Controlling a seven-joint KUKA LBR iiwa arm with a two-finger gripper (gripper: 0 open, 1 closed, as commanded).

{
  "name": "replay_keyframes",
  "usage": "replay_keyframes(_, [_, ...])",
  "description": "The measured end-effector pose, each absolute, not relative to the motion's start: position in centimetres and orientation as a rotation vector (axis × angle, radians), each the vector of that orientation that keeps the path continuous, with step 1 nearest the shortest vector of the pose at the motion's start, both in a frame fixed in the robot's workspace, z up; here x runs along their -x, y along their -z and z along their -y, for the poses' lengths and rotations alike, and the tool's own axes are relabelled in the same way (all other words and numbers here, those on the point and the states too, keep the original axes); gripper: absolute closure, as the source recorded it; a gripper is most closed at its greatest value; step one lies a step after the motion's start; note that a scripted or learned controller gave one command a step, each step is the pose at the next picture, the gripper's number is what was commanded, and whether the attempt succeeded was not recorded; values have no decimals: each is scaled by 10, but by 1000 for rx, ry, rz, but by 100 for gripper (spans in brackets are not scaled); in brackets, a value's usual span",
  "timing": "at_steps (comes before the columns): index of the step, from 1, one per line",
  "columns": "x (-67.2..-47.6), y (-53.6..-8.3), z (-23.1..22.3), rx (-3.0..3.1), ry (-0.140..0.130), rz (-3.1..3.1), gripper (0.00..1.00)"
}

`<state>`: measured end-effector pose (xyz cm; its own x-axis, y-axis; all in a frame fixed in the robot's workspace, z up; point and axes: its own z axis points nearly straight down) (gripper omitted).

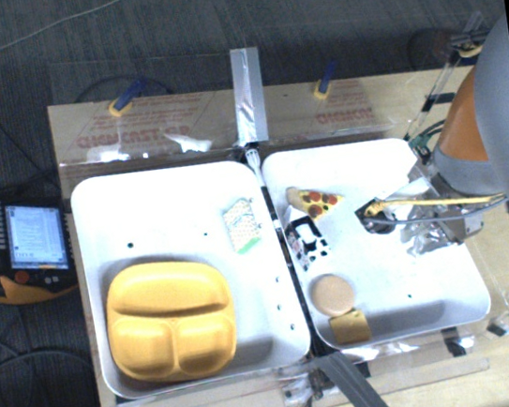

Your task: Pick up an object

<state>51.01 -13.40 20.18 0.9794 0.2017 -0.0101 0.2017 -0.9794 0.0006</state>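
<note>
Okay, starting far out to the left of the centre divider [289,268] that splits the two bins: a teach pendant [24,244] sits on the dark floor, off the bench, screen lit. Moving in, we reach the left bin [93,198], and the big item there is a yellow moulded loaf [170,317], in the near part of the bin, well left of the divider. Closer in, a small green-and-white packet [241,224] lies just left of the divider, toward the far side, apart from the loaf.

Across the divider now, into the right bin [370,154]. Hugging the divider on its right is a black-and-white item [306,240]; what it is I can't make out. Just behind it, farther back, lies a toy pizza slice [315,200]. Nearer the camera, a round tan disc [332,293] lies just right of the divider, with a tan block [350,328] right beside it against the near wall.

Further right of the divider, past all four of those, the gripper [427,236] hangs over the bin's bare floor, on the grey arm [506,113] with its orange band [464,133]. Whether it's open or closed I can't tell, and nothing shows in its grasp. The pickable things in this bin all lie between the gripper and the divider, apart from the gripper.
</note>
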Motion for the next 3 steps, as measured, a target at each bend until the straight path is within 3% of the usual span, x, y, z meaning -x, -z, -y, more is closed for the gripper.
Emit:
replay_keyframes(1, [-574,-283,182,-3124,15,-321,100])
replay_keyframes(2, [-637,-378,223,-3060,13,-708,100])
replay_keyframes(3, [-651,-412,179,-2974,13,-1013,100])
